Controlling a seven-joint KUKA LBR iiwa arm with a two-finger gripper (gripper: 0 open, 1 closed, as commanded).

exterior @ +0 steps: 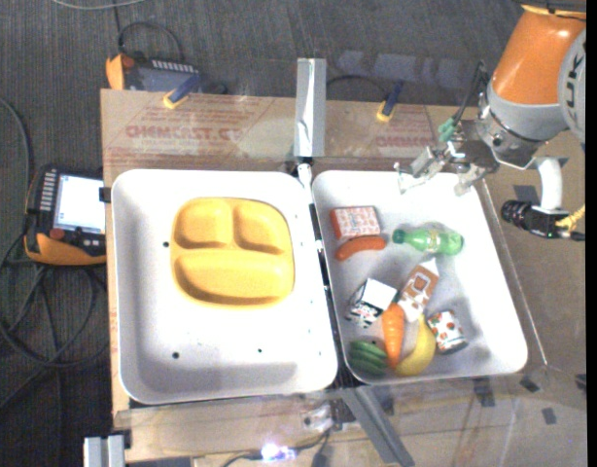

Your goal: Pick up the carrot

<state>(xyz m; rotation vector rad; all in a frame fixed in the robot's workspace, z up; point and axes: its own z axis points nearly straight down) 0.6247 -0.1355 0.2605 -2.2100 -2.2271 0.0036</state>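
Left bin [143, 358] – yellow tray [233, 251]; right bin [503, 329] – carrot [393, 327]; tool [437, 168] wide, empty.

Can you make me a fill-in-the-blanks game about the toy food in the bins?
1. The small orange carrot lies in the ____ white bin.
2. The divided plastic tray in the other bin is ____ in colour.
3. The curved yellow banana lies ____ the carrot.
4. The green plastic bottle lies on its ____.

Missing words: right; yellow; beside; side

Two shallow white plastic bins [143, 358]: smooth, faintly glossy. Yellow compartmented plastic tray [234, 251]: glossy. Small orange plastic carrot [393, 331]: smooth. Brown cardboard sheet [192, 129]: matt. Grey carpet floor [46, 56]: rough.
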